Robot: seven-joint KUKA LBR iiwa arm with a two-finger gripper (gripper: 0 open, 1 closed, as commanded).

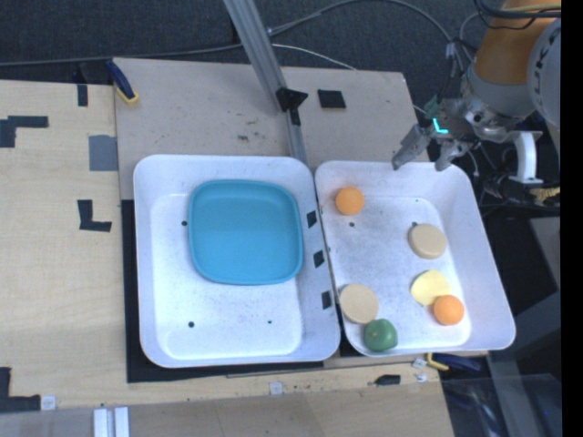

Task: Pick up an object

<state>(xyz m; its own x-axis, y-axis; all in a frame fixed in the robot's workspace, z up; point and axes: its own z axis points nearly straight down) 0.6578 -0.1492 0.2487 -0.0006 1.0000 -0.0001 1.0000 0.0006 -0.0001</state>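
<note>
White plastic forms the two shallow bins; the right bin (483, 244) carries the loose objects, the left bin (155, 244) a blue plate (244, 231). The gripper (424, 151) hangs over the far rim of the right bin, its two fingers (406, 150) spread apart with nothing between them. Nearest to the fingers is an orange ball (349, 200), lying toward the camera and off to the view's left of them, close to the wall shared with the left bin. A tan disc (427, 240) lies almost straight toward the camera from the fingers, somewhat farther off. Well beyond both, at the near end of the bin, sit a pale yellow piece (429, 287) touching a second orange ball (447, 309), another tan disc (358, 302), and a green ball (380, 335) just beside it. None of these pieces shows a marked long axis, so finger orientation probably matters little. Judged from this layout, the coming move turns on travel toward the camera and descent; no object has yet been picked.
</note>
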